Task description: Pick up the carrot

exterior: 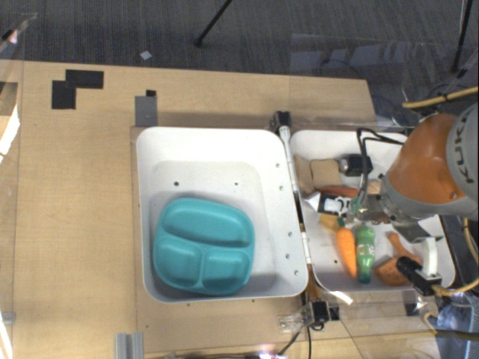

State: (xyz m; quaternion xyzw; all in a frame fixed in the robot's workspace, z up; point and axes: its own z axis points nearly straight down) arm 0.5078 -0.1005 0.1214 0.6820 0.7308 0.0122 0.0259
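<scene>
Crowding is the risk: carrot (346,251) lies touching a green bottle (364,254) in the right bin (449,264), so the pincer (362,209), whose opening I cannot tell, could catch the bottle instead.

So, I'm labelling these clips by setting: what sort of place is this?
Likely a robotics lab bench: a KUKA arm reaches over two white bins, with toy items like a carrot and loose cabling.

arm (430,167): cut by right edge | right bin (329,142): far side hidden under arm | fingers: unclear
</scene>
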